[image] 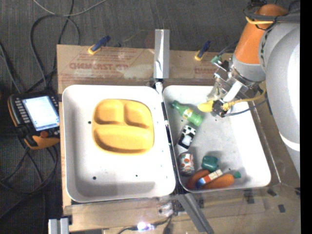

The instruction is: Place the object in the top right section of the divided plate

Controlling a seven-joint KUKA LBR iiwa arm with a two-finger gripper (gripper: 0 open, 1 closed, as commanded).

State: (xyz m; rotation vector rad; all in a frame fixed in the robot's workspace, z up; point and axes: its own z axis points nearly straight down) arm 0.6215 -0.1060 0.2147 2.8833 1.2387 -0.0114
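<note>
The gripper (218, 105) hangs over the right bin (253, 140), and a small yellow object (205, 107) sits between its fingers, so it looks clenched on that object. The plate (124, 126) lies in the left bin (78, 174), well apart to the left of the gripper. Its top right section (136, 116) is the part nearest the gripper, so I think the move must go left across the wall between the bins.

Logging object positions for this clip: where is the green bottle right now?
The green bottle lies in the right bin, near its upper left corner, just above the black-and-white toy.
</note>
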